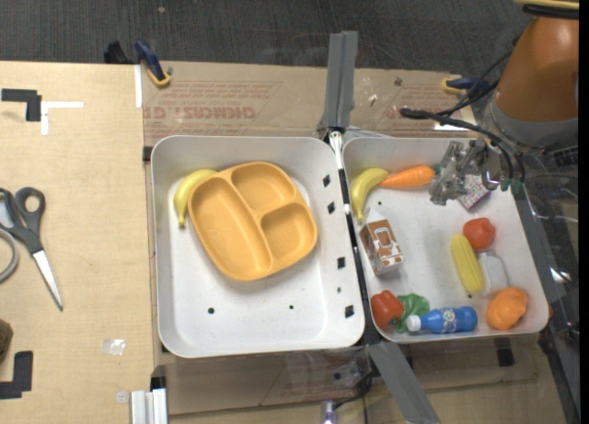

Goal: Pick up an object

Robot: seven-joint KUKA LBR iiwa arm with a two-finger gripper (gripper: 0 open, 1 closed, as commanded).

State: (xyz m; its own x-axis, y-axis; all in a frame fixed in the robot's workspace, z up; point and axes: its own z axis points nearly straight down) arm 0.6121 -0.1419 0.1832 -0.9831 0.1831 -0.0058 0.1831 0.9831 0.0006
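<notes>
My gripper hangs low over the back of the right bin, just right of an orange carrot. A yellow banana lies left of the carrot, by the bin's left wall. Further forward sit a small brown carton, a red tomato, a yellow corn cob, an orange, a blue bottle and a red pepper beside a green item. Nothing visibly hangs from the gripper.
The left bin holds a yellow divided plate with a second banana tucked at its left rim. Scissors lie on the bench at the far left. A blue clamp sits at the back.
</notes>
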